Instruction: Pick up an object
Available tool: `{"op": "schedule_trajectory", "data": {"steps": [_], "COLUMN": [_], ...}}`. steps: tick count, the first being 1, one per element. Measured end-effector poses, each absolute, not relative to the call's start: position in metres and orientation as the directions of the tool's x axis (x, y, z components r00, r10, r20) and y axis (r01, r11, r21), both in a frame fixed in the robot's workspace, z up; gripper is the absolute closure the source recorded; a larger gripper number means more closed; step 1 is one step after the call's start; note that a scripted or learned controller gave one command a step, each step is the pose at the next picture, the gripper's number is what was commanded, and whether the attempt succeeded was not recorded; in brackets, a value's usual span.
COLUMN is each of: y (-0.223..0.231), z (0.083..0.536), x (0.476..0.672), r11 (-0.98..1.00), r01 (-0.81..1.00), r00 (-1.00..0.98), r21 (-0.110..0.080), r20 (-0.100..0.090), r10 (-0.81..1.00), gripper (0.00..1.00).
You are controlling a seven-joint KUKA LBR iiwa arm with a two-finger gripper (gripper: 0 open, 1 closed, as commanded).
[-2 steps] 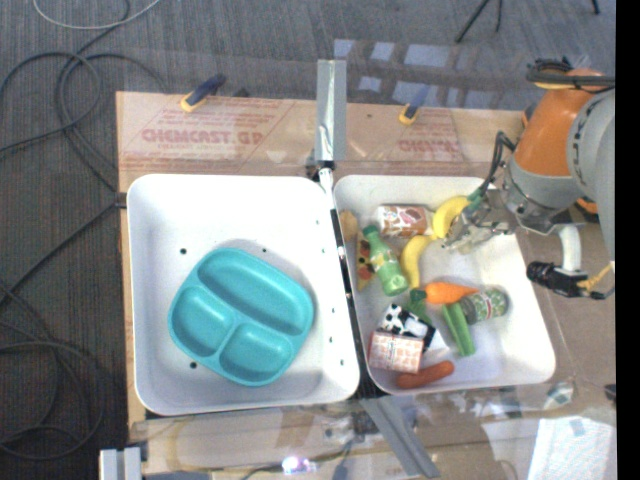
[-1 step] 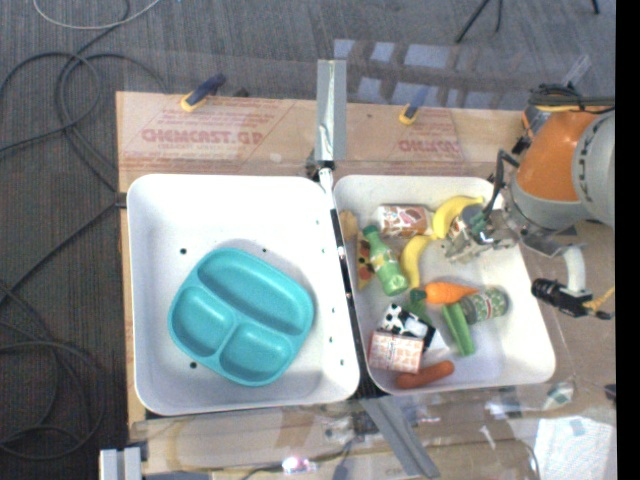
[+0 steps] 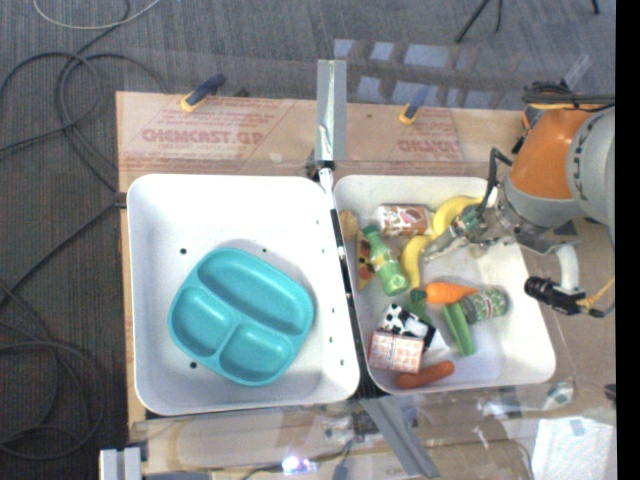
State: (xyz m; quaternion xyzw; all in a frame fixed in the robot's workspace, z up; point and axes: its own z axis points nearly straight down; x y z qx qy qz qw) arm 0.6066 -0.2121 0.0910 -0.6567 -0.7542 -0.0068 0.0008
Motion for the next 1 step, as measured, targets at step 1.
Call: {"op": "schedule_trajectory", "data": {"steps": [1], "y": [-0.2186], "z": [0.088], "x": [0.6595], "r11": [0.255], "r01": [0.965], "r00": [-0.253], "r21": [-0.058], "r20": [0.036], "r10": [0.967], "gripper": [0.0]}}
